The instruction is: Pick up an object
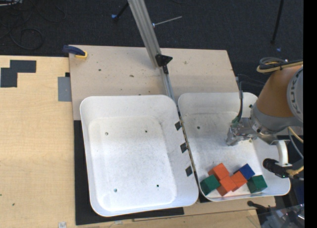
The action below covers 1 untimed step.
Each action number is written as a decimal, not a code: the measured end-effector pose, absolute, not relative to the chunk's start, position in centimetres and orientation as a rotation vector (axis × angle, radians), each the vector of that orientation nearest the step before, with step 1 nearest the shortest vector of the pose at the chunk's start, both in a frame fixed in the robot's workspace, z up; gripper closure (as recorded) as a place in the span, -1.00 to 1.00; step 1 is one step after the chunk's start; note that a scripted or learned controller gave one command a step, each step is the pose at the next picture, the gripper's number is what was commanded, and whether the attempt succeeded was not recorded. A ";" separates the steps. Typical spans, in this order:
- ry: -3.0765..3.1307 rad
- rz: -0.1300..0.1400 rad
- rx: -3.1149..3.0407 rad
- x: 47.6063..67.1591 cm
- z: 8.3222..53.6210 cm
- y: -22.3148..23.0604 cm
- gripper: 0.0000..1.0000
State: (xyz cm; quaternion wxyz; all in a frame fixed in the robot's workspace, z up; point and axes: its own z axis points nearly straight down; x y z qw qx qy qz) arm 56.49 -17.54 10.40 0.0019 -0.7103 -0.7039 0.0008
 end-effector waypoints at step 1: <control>-2.224 -0.003 -2.223 57.5 16.0 -17.8 1.00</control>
